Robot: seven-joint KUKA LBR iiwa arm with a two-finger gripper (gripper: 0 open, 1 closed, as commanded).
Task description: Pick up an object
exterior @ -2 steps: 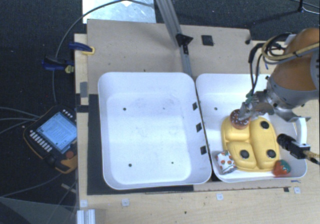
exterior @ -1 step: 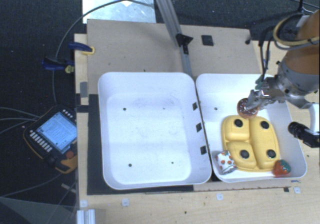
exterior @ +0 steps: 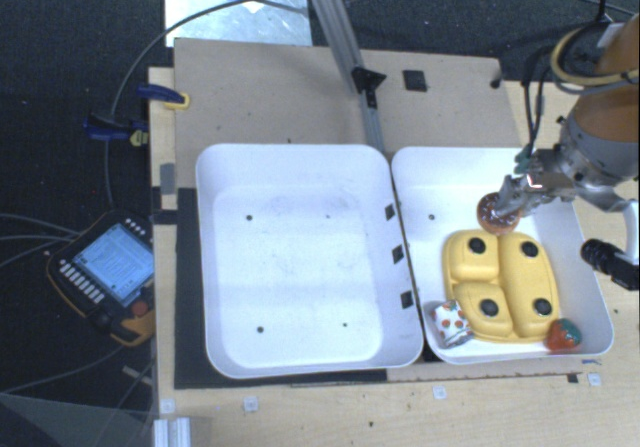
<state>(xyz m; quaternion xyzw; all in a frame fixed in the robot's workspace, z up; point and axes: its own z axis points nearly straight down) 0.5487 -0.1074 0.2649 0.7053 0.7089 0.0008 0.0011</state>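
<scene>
The right bin (exterior: 430,197) holds a large yellow block with four dark studs (exterior: 502,284), a small white spotted die-like object (exterior: 449,324) at its front left, and an orange-red strawberry-like piece (exterior: 564,335) at the front right corner. A small brown ring-shaped object (exterior: 495,214) sits just behind the yellow block. My gripper (exterior: 508,202) reaches down from the right directly over this brown object, its tips at or touching it. Whether the object sits between the fingers is hidden.
The left bin (exterior: 290,255) stands beside the right one, sharing a middle wall with black clips (exterior: 397,253). A slanted metal pole (exterior: 340,30) crosses the back of the bench. A teach pendant (exterior: 105,270) lies on the floor at the left.
</scene>
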